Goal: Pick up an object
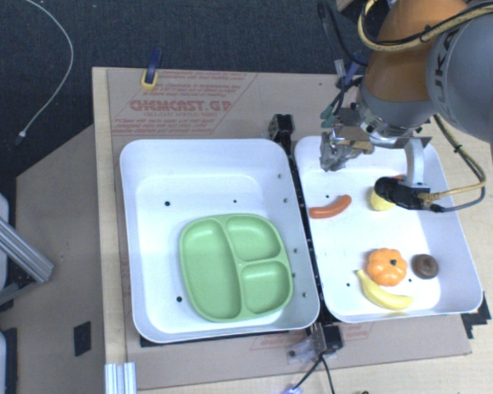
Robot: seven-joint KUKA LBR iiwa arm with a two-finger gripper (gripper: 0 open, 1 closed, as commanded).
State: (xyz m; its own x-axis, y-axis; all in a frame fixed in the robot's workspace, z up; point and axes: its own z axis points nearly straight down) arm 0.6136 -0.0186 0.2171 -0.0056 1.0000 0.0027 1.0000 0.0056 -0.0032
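Hovering over the back left corner of the right bin [444,220], the gripper [338,156] hangs above bare white floor with nothing under it, so you should treat the pick as not yet begun. Whether it is spread or pressed together cannot be told from this slanted view.

The nearest thing to take is the sausage [330,208], lying just in front of the gripper and close to the wall shared with the left bin [140,212]. If you go for it, bring the tool forward until it sits square over the middle of the sausage, and turn the wrist so the grip closes across its narrow width rather than along its length. My guess is that the shared wall will crowd one side, so leave room there before you lower.

Other choices sit farther off: a yellow piece [381,201] beside a black part of the arm's fittings, then a small pumpkin [386,265] touching a banana [384,294] near the front, with a brown doughnut [426,266] just beside the pumpkin. The pumpkin and banana touch, so either would likely nudge the other.

The green divided plate [234,265] lies in the left bin.

On the cardboard sheet [193,97] behind the bins you can read red printing, roughly "CHEMCAST GP"; the smaller lines around it are too fine to make out.
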